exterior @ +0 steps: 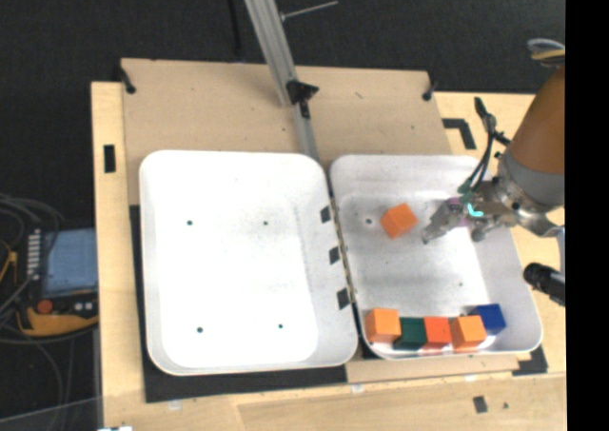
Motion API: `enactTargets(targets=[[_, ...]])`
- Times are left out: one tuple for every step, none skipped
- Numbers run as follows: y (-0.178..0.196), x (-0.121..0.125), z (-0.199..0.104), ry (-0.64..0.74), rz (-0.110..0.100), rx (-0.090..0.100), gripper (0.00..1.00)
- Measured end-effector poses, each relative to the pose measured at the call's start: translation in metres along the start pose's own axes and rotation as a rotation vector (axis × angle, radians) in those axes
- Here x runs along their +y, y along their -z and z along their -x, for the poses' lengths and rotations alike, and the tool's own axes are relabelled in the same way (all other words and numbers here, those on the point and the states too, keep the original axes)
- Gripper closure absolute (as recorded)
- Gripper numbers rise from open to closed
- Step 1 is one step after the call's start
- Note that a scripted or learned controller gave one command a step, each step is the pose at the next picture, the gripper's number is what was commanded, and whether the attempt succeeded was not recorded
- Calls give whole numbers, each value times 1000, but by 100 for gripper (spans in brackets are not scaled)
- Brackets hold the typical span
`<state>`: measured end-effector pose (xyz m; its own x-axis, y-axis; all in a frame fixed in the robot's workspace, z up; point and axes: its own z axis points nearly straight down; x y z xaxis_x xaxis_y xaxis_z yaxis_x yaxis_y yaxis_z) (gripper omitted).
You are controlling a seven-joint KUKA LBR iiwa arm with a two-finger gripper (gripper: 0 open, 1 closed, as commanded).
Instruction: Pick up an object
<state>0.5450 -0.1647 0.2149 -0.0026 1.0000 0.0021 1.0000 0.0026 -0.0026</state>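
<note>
- The arm (538, 148) is reaching in from the right over the right bin (381, 177), its gripper (455, 222) hanging just right of a lone orange cube (399, 220).
- The fingers (436, 228) are looking spread, one pointing left toward the cube and the other sitting further right, though the view is blurred here and I cannot be sure how wide they are standing.
- Nothing is sitting between them; the cube is lying apart from them on the bin floor, in the far-middle part of the right bin.
- Judging by this, the step in hand is the approach: the grasp is not yet made.
- The next move is likely calling for a shift left to bring the fingers astride the cube, a descent, and then a closing.
- Counting blocks in the right bin: six in all. Four are orange, namely the lone cube and three in the near row (433, 329); one is green (411, 332); one is blue (489, 316).
- The near row is lying against the bin's near wall, five blocks side by side.
- There are two bins on the surface; the left bin (238, 258) is lying beside the right one, their edges touching.
</note>
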Motion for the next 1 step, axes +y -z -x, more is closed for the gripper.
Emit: enactTargets(targets=[[2,1,0,-1,4,-1,0]])
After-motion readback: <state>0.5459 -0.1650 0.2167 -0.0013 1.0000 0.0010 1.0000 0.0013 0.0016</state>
